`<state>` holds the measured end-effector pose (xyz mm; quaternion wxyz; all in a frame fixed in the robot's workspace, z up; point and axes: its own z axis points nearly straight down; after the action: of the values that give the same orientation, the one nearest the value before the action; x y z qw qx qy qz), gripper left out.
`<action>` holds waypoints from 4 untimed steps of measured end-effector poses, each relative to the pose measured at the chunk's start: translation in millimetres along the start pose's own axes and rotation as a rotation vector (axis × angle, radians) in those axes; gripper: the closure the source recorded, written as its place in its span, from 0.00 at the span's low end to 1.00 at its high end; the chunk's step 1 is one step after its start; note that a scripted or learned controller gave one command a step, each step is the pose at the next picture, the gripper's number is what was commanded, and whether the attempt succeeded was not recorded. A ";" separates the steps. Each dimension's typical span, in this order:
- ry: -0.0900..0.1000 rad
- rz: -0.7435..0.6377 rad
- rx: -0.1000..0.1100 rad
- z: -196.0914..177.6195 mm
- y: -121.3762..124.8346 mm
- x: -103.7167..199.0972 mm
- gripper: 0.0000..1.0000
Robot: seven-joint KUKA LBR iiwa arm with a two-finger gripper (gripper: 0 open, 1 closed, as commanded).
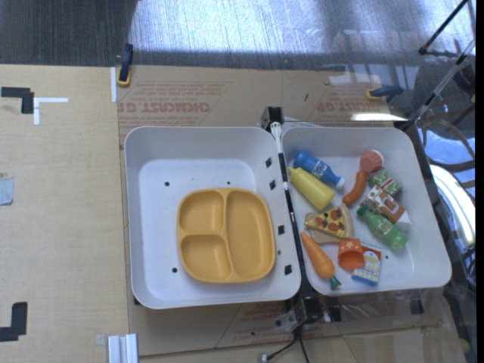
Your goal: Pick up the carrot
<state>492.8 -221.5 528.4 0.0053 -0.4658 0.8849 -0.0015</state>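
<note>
Camera view: carrot (318, 255) lies in the right bin (423, 203), near its front-left corner.

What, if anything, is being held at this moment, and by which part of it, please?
Nothing is held. The carrot lies loose in the right bin, beside the pizza slice, with no fingers on it.

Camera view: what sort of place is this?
Likely a robot lab test bench: two white bins on cardboard, toy food such as a carrot and pizza slice, a yellow divided plate, clamps.
</note>
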 end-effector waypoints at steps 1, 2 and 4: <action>-0.001 -0.639 -0.008 38.1 -15.4 -10.8 0.00; -0.002 -1.133 0.004 -14.3 16.6 -3.6 0.00; -0.007 -1.906 0.005 100.8 7.5 -14.4 0.00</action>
<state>495.9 -205.2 427.7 0.0055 -0.9911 0.1328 -0.0056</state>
